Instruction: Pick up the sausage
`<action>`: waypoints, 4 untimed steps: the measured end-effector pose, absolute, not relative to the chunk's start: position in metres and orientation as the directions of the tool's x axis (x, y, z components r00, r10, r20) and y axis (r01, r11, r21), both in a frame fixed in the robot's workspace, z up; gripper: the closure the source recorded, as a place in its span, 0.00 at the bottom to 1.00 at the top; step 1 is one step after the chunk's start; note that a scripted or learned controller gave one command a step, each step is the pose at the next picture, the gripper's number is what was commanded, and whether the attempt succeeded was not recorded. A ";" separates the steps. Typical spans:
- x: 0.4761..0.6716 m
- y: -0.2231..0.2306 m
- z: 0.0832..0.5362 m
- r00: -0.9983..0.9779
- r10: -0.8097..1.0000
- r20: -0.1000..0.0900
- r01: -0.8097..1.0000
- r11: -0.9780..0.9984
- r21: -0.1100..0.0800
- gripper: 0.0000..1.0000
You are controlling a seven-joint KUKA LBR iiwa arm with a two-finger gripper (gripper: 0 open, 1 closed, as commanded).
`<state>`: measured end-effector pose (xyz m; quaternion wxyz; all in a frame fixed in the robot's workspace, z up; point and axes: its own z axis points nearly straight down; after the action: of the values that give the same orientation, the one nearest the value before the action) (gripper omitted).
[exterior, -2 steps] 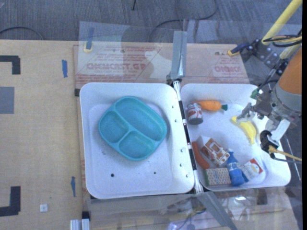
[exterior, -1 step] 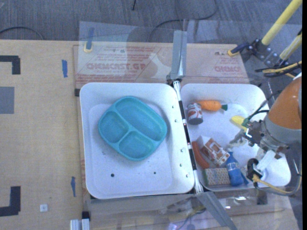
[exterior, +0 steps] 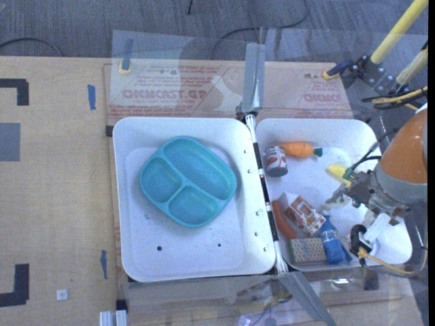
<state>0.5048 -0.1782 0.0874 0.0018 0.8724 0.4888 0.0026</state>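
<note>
Reddish-brown and slim, the sausage (exterior: 283,221) lies in the right bin (exterior: 309,126) along its left wall, partly tucked under a small carton (exterior: 304,215), its long axis running from upper left to lower right. From my remote station I judge it to lie leftward of the end effector (exterior: 353,194), across the clutter. Whether the end effector is parted or closed I cannot tell.

Blue tray (exterior: 188,180) in left bin (exterior: 129,202)
</note>
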 end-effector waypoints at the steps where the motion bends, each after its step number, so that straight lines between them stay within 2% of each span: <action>1: 0.504 -0.182 0.097 0.526 0.850 -0.002 0.850 -0.526 0.009 1.00; 2: 0.482 -0.148 0.089 0.829 0.559 0.006 0.559 -0.829 0.009 1.00; 3: 0.482 -0.099 0.089 0.474 0.881 0.002 0.881 -0.474 0.013 1.00; 4: 0.479 -0.128 0.117 0.372 0.928 0.000 0.928 -0.372 0.000 1.00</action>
<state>0.4792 -0.1282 0.1166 0.0003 0.8282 0.5604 -0.0001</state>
